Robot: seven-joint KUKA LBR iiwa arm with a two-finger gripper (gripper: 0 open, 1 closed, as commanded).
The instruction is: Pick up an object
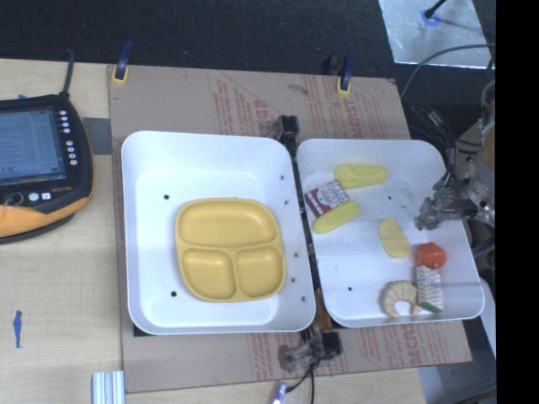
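The right bin (pixel 362 305) holds several small items: a yellow corn cob (pixel 360 175) at the back, a second yellow cob (pixel 335 218) beside a small red-and-white packet (pixel 327 197), a pale yellow oval piece (pixel 393 238), a red tomato (pixel 430 255), a croissant (pixel 399 297) and a patterned packet (pixel 429 289) at the front right. My gripper (pixel 434 210) hangs at the bin's right rim, to the right of the oval piece and above the tomato, with nothing visibly held.
The left bin (pixel 147 225) carries a yellow divided plate (pixel 229 248). A teach pendant (pixel 38 162) lies on the bench at far left. Clamps (pixel 344 74) hold the cardboard sheet at the back. A black fixture (pixel 288 127) sits between the bins.
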